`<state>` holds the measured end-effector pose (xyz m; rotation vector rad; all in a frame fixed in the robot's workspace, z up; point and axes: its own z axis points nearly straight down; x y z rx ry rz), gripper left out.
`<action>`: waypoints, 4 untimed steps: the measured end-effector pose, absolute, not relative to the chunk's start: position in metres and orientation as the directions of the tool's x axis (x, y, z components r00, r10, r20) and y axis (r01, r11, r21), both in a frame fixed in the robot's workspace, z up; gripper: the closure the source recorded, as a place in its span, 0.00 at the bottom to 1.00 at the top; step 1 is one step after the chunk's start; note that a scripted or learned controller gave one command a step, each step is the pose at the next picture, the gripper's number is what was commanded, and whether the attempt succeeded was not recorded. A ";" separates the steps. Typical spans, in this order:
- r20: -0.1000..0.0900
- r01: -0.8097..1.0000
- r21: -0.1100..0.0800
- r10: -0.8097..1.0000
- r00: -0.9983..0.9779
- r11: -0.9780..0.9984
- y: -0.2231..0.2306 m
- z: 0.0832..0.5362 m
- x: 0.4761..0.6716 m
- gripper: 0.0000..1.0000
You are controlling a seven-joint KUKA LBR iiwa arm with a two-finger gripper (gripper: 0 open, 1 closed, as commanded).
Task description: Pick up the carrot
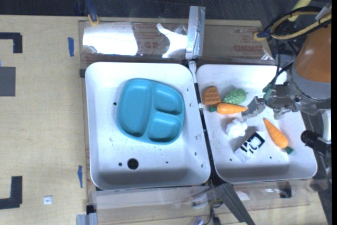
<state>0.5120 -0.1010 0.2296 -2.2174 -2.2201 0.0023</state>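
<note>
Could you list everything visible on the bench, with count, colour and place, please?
Bins: 2, white, side by side; left bin, right bin.
Divided plate: 1, blue, left bin.
Carrots: 2, orange; one centre-left of right bin, one further right.
Waffle-like piece: 1, brown, right bin's upper left.
Bumpy item: 1, green, beside it.
White lump: 1, below first carrot.
Black-and-white item: 1, right bin's lower middle.
Gripper: 1, grey, beside first carrot's tip.

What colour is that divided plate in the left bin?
The divided plate is light blue, seen plainly in the camera view, lying in the white left bin.
</note>
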 end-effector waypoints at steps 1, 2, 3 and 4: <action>-0.003 0.997 0.005 0.997 0.072 -0.072 -0.194 0.289 0.536 0.00; 0.001 0.996 -0.002 0.996 -0.087 0.087 -0.206 0.225 0.538 0.00; 0.012 0.956 -0.001 0.956 -0.292 0.292 -0.216 0.096 0.530 0.00; 0.004 0.957 0.005 0.957 -0.290 0.290 -0.218 0.108 0.532 1.00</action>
